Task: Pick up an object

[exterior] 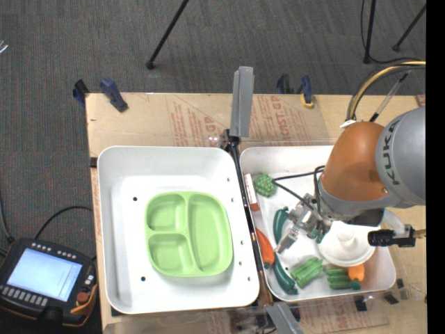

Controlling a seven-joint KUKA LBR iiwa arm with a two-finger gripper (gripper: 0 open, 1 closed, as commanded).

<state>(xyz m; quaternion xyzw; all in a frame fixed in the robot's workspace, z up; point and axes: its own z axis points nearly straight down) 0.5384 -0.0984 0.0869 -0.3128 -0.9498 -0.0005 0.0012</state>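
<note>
- Camera view: two white bins sit side by side on the bench; the left bin (111, 186) carries a green divided plate (188, 234) near its middle.
- The right bin (292, 155) carries the toy food.
- A green knobbly piece (263, 184) lies near that bin's rear left corner.
- A dark green pepper (279, 221) lies near the bin's middle. An orange carrot (265, 248) rests along the left wall. A second dark green pod (283, 277) sits by the front edge.
- A bundle of green beans (306, 270) lies near the front edge, with a white dish (345, 250) just beside it.
- The arm (368, 165) reaches in over the right bin. Its gripper (292, 236) hangs just beside the pepper, fingers a narrow way apart, nothing seen between them.
- A handheld control unit (45, 277) lies on the floor beyond the bench's front left corner.
</note>
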